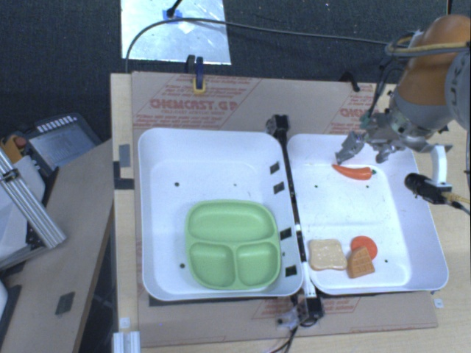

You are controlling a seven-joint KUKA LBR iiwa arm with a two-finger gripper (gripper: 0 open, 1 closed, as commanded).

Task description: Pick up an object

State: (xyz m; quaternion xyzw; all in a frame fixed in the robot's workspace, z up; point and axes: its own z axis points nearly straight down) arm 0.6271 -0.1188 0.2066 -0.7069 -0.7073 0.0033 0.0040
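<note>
Here, the left shallow white plastic bin [158, 160] has bare floor around a pale green three-compartment plate [233, 243]. The right white bin [412, 226] keeps bread slice [327, 254], tomato [364, 245] and orange wedge [360, 263] near its front. The gripper [366, 148], fingers spread and holding nothing, hovers just above the orange-red chili pepper [353, 171] by the back wall

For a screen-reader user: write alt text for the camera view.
The gripper hangs open just above an orange chili pepper in the right bin, which also holds toast, a tomato and a wedge. The left bin holds a green divided plate.
</note>
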